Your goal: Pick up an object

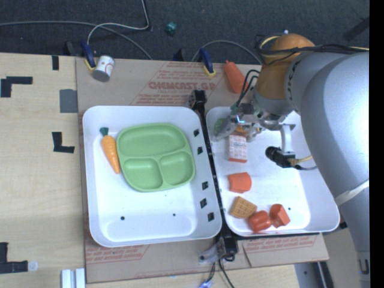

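In the right bin (312, 197), my gripper (241, 123) hangs low at the far left corner, just above the top of a small bottle with an orange label (237, 149) that lies on the bin floor. A small green item (220, 125) lies just left of the gripper. Nearer the front lie an orange block (240, 182), a tan waffle piece (243, 207), a red tomato-like piece (259, 221) and a red chunk (279, 214). The grey arm and its orange band (282, 65) cover the bin's far right part.
The left bin (96, 209) bears a green divided plate (157, 156) and a toy carrot (110, 152) at its left. Behind the bins lie an orange toy (234, 77), a small can (103, 67) and clamps on the cardboard. A black divider (207, 161) separates the bins.
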Available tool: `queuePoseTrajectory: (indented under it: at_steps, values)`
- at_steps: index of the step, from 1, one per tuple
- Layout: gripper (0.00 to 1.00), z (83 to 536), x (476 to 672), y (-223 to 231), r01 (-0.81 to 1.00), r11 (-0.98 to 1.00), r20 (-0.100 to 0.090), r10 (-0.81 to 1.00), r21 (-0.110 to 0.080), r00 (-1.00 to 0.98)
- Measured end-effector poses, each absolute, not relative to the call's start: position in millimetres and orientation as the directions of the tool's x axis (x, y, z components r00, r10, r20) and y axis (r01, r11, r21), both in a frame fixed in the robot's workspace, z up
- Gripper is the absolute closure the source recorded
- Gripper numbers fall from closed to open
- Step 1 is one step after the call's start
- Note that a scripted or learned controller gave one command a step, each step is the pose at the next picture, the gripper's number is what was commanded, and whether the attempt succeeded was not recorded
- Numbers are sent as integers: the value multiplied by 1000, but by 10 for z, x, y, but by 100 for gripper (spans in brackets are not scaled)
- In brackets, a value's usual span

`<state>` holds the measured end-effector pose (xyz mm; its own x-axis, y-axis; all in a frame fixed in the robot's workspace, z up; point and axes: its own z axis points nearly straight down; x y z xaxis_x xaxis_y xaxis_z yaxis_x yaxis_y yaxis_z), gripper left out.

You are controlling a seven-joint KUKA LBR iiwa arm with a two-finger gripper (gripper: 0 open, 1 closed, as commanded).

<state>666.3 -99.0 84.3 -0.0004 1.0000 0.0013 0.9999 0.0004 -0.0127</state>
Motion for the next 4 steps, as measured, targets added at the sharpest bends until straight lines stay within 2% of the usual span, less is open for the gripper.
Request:
queuePoseTrajectory:
  at_steps: [4]
  values:
    - [0,844,6661,-982,1000,-2,-3,1000,-11,2]
